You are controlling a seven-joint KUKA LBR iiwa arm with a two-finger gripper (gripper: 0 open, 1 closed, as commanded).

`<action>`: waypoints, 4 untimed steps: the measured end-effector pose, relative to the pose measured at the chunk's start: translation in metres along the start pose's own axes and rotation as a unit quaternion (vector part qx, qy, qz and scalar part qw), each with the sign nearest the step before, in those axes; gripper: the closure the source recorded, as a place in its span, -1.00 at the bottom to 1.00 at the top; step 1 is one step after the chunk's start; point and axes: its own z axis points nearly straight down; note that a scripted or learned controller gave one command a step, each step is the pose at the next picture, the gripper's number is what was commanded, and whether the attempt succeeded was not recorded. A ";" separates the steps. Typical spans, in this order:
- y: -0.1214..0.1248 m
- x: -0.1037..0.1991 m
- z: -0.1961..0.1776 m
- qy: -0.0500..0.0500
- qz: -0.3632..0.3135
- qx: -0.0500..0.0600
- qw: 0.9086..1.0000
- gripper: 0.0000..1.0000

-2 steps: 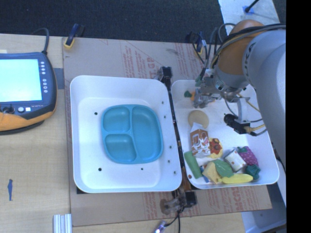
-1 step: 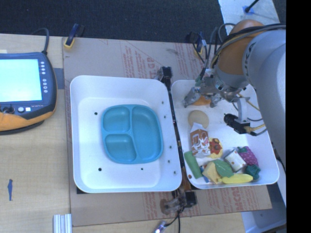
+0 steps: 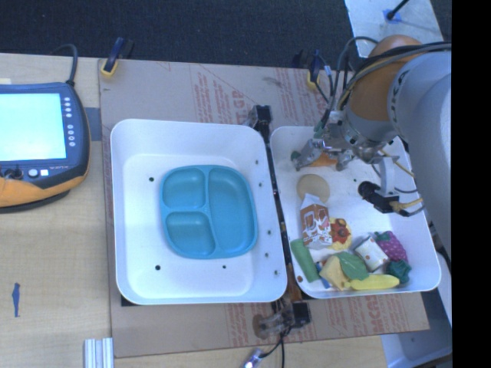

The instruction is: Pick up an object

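The tool [image 3: 321, 153] is low in the far part of the right bin [image 3: 430, 271], just beyond a round tan piece [image 3: 313, 186]; something orange [image 3: 328, 160] lies right at its tip, but whether the tool is released or clenched on it I cannot tell. The other candidates sit heaped at the near end: a small printed carton [image 3: 315, 225], a green stick [image 3: 304, 261], a yellow banana [image 3: 374, 283] and purple grapes [image 3: 392, 245]. The left bin [image 3: 130, 205] holds a blue divided plate [image 3: 208, 211]. Nothing looks lifted yet, so the pick seems barely begun: securing and raising an item remain.
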 end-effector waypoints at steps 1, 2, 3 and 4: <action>0.000 0.006 0.000 0.000 -0.001 0.001 1.000 -1.00; 0.000 -0.010 0.000 0.000 0.000 -0.001 1.000 -1.00; 0.000 0.020 0.000 0.000 -0.002 0.000 1.000 -1.00; 0.000 0.010 0.000 0.000 0.000 -0.001 1.000 -1.00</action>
